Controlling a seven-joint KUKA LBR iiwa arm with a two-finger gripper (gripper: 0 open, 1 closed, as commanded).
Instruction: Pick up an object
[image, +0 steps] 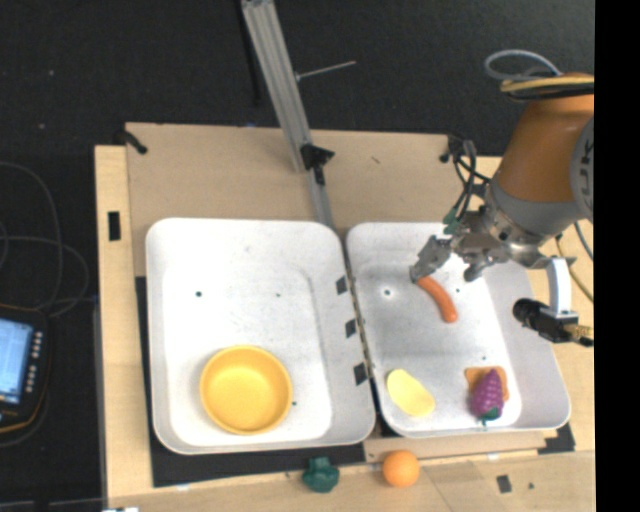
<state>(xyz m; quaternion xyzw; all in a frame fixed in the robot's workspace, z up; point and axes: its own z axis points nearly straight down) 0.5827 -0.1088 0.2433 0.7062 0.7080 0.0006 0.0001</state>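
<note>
Hand (452, 262) splayed, holding nothing | hovers just above orange sausage (438, 298) in right bin (530, 400) | advice: straddle its narrow width (not lengthwise), then clench.

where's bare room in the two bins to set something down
Left bin: the whole upper half is bare, above the yellow bowl at its lower middle. Right bin: a free patch at centre, between the orange sausage and the yellow piece. Crowded: upper right under the gripper, and the lower right corner with the purple grapes.
</note>
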